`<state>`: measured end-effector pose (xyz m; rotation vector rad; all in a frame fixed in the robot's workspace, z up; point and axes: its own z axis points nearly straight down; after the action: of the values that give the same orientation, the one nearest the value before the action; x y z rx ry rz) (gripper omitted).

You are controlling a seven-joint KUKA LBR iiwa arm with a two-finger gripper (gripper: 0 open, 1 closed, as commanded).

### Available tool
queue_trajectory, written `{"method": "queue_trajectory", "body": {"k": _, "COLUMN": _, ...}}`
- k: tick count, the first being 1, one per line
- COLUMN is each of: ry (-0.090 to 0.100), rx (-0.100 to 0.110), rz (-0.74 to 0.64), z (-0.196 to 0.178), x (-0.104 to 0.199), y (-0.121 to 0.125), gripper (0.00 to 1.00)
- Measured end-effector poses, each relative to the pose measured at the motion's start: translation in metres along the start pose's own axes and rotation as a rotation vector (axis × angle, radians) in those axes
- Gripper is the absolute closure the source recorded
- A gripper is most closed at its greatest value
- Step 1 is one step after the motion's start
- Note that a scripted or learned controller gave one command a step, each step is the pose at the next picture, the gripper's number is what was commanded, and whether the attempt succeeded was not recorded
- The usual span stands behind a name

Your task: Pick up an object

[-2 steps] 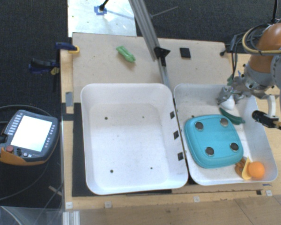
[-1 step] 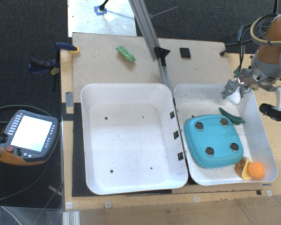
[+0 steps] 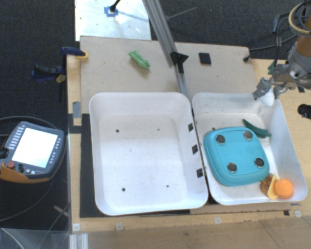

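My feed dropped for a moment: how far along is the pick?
Nothing looks picked yet. The blue tray, orange ball and dark green piece all lie in the right bin. The gripper sits at that bin's far rim, with nothing visibly held. Reaching in, grasping and lifting are all left.

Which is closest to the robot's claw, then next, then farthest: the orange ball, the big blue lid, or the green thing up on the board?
From the claw at the right bin's far right corner:
1. Blue lid, in the middle of the right bin, nearest.
2. Orange ball, in that bin's near right corner.
3. Green thing, on the board beyond the left bin, farthest.
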<state>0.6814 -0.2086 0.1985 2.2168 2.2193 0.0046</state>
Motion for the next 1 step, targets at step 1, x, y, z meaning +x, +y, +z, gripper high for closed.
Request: {"method": "queue_trajectory", "body": {"k": 1, "ry": 0.002, "rx": 0.004, "rz": -0.003, "z": 0.003, "x": 0.0473, "y": -0.0174, "gripper": 1.0}}
